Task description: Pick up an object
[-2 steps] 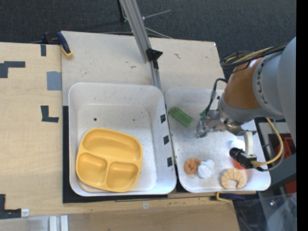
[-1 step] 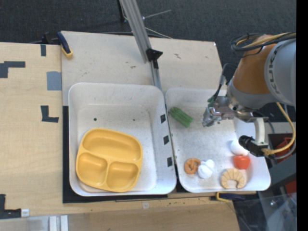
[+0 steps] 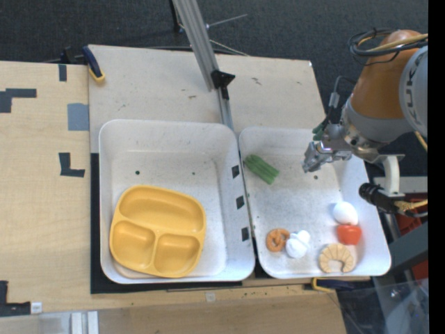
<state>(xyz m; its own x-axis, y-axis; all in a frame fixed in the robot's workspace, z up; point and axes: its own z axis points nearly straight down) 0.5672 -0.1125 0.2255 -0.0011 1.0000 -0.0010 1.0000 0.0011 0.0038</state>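
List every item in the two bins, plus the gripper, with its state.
gripper: over the right bin's far side, holding nothing visible
green piece: lying flat, untouched
yellow tray: flat in the left bin
white egg: resting beside the red piece
croissant: lying by the near wall
pretzel: lying flat

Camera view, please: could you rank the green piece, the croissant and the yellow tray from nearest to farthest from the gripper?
1. Green piece: in the right bin, just left of the gripper.
2. Croissant: at the right bin's near edge, below the gripper in the picture.
3. Yellow tray: in the left bin, across the divide.
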